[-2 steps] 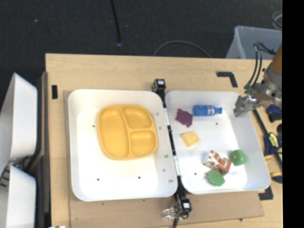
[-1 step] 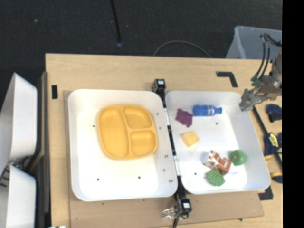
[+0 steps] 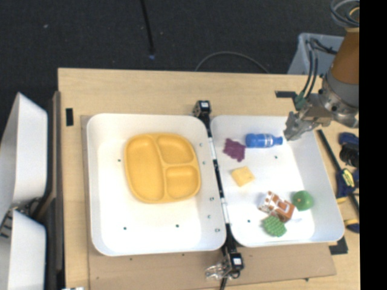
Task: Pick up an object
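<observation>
Above the right bin (image 3: 320, 162), our end effector (image 3: 294, 127) hangs beside the blue bottle (image 3: 263, 141), positioned for descent; we cannot tell its grip state.

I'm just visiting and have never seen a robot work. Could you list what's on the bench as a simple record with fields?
left bin: yellow divided plate
right bin: blue bottle, purple piece, yellow block, green ball, green studded piece, brown-and-white toy
arm: reaches in from the right
hand: over the right bin, just right of the blue bottle's cap
held: nothing visibly between the fingers
</observation>
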Motion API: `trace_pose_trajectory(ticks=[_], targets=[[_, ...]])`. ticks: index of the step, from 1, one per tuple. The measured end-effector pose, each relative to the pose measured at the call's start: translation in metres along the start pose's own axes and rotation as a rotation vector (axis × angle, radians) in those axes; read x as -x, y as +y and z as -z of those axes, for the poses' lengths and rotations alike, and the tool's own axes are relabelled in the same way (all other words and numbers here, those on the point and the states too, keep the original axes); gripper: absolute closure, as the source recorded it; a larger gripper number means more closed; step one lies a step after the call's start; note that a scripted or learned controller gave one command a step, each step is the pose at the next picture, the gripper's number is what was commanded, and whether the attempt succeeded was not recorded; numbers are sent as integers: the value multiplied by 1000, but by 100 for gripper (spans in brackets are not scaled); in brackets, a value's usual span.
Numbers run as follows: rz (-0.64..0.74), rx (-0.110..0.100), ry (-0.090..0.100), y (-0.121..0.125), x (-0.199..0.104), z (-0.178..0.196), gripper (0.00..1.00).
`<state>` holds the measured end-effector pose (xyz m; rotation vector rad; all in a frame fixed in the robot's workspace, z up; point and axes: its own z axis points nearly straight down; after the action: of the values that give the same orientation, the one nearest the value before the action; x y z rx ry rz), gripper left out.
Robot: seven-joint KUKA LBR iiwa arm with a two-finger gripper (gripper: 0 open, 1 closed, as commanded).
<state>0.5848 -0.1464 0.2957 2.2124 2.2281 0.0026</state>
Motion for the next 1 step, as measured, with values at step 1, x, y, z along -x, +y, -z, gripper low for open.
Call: trace_pose_trajectory(ticks=[1], targets=[[0,-2,1,0,-51,2,100]])
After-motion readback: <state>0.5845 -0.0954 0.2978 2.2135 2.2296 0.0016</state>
